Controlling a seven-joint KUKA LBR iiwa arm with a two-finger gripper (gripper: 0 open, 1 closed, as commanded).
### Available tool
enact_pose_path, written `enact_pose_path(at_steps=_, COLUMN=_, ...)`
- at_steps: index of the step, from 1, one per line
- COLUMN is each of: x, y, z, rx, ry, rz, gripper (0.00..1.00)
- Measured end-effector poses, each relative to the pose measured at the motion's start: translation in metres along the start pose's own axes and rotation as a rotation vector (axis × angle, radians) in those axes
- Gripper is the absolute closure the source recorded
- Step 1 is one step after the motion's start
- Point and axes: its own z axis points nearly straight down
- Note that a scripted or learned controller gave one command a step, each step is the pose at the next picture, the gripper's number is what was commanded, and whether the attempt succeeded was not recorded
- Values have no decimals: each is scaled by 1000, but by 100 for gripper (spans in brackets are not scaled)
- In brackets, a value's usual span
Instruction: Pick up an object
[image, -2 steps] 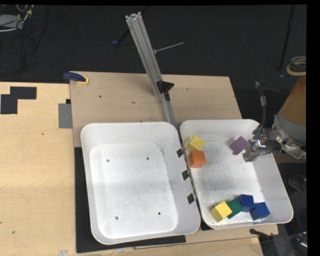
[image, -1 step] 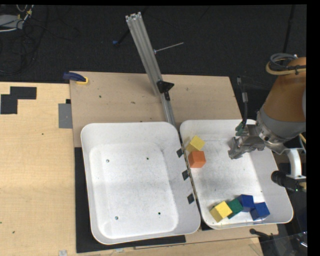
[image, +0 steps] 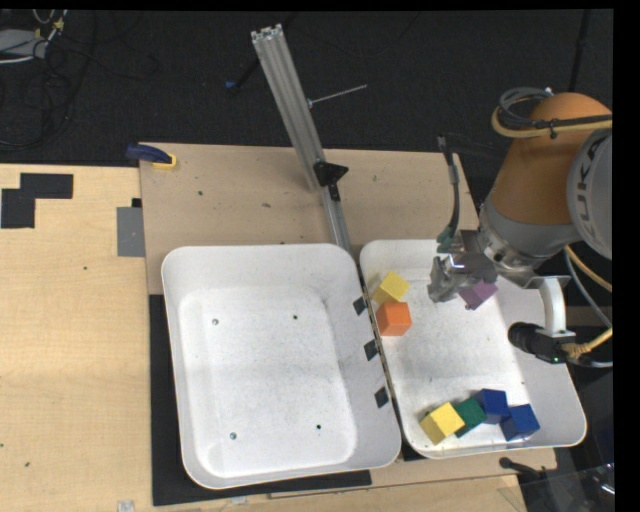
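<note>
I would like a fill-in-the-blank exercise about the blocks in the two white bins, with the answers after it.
1. The orange block lies in the ____ bin of the two as the camera sees them.
2. Right beside the orange block, farther from the camera, lies a ____ block.
3. The green block sits between a yellow block and a ____ one.
4. The block at the gripper is ____.

Answers: right; yellow; blue; purple

Robotics lab: bench (image: 70, 330), white bins (image: 190, 270)

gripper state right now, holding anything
gripper: over the right bin, purple block right at it; whether it grips the block cannot be told.
</note>
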Motion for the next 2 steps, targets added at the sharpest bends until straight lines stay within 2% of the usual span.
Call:
enact_pose_path(at_steps=1, x=44, y=12, z=-3, rx=1, ry=-2, rz=1, gripper=100)
enact_pose_path(at_steps=2, x=99, y=39, z=5, rx=1, ry=0, rz=-1, gripper=100)
